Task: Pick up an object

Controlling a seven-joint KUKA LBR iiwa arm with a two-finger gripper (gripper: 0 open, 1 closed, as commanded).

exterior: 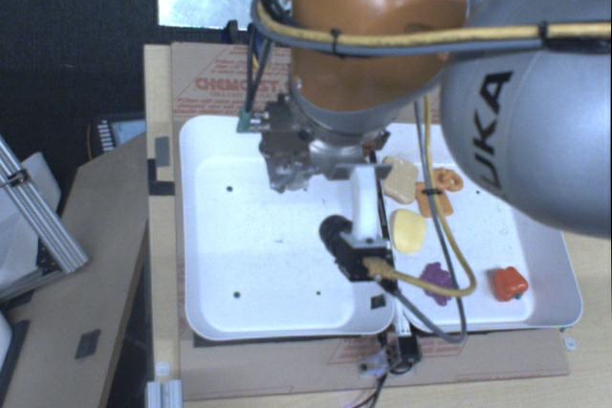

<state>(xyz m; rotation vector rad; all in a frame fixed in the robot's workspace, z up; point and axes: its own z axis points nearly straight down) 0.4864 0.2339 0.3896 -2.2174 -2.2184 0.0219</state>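
My gripper point(287, 169) hangs under the big orange wrist band, low over the far part of the left bin point(239, 301). I see nothing under or beside it on the white floor there. In the right bin point(559, 296) lie a tan bread-like piece point(402, 179), an orange pretzel-shaped piece point(445, 181), a pale yellow piece point(409, 230), a purple grape bunch point(438, 279) and a red pepper point(509, 283). All of them sit to the right of the gripper, apart from it.
The arm's grey body covers the far right of the view and part of the right bin. A yellow cable loops down over the bins' shared wall. Both bins rest on a cardboard sheet point(215, 76) atop the bench.
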